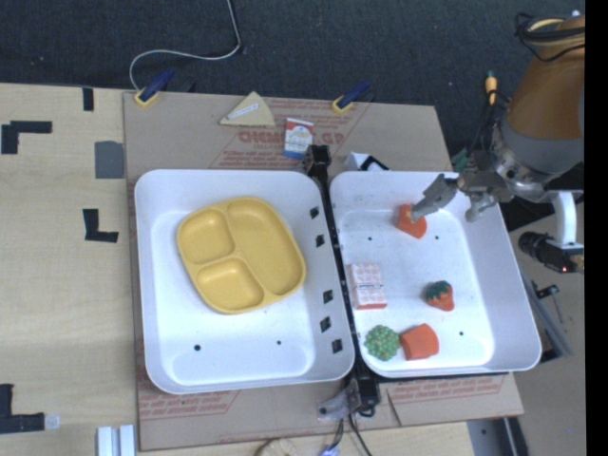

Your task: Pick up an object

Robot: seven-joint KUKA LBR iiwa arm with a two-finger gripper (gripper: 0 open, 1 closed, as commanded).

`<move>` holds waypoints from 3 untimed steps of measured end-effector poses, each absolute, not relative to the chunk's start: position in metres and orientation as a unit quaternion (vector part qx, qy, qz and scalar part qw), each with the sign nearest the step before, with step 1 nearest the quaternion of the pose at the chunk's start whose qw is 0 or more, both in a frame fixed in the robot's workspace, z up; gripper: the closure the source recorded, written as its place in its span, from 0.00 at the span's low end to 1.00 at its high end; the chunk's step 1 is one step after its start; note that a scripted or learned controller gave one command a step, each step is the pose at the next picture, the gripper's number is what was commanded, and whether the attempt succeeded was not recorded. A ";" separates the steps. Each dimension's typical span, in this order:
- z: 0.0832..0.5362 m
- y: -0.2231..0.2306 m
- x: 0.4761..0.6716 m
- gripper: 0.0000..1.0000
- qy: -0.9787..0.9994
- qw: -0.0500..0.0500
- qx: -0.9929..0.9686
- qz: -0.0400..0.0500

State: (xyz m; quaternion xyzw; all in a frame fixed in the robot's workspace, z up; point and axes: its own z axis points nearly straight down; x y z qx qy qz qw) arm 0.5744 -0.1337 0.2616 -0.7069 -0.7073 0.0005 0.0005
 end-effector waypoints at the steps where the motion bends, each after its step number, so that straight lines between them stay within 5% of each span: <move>1: 0.184 -0.176 0.655 0.00 -0.707 0.001 -0.707 0.002; 2: 0.087 -0.171 0.660 0.00 -0.708 -0.002 -0.706 0.000; 3: 0.097 -0.170 0.660 1.00 -0.709 -0.003 -0.706 -0.001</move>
